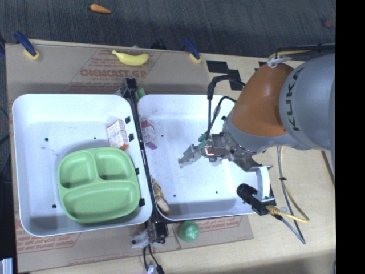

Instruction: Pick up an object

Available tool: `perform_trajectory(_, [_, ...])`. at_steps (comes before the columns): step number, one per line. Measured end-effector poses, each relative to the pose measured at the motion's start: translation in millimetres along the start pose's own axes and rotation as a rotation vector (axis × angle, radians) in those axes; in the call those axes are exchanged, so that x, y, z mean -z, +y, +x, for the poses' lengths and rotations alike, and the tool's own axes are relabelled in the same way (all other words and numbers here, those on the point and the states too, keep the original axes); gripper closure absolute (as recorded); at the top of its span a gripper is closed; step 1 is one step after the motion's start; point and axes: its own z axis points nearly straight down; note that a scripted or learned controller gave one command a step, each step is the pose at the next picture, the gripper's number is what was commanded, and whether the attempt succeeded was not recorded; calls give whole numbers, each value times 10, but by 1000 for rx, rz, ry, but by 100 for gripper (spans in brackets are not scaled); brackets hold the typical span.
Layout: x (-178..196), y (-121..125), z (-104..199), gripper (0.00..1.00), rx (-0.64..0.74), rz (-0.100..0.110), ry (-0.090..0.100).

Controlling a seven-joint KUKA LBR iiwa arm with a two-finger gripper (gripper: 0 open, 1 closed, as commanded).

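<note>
In the camera view, the gripper is seen low over the floor of the right bin, near its middle, carried by the arm that reaches in from the right with its orange band above the wrist. The fingers are seen slightly spread, pointing left and down, and nothing can be made out between them.

The nearest candidate is judged to be the small purple-and-white packet, lying against the right bin's left wall — up and to the left of the gripper, well apart from it. Its long axis runs roughly along that wall, top to bottom in the view. A tan object lies at the bin's lower left corner, further off.

In the left bin a green divided tray and a small red-and-white carton are seen — beyond the divider.
</note>
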Motion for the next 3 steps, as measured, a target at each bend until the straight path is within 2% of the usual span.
perform_trajectory(1, [-338,546,-609,0,-2,-1,-1])
perform_trajectory(2, [-304,875,-1112,0,-2,-3,-2])
perform_trajectory(3, [-1101,839,-1099,0,1,2,0])
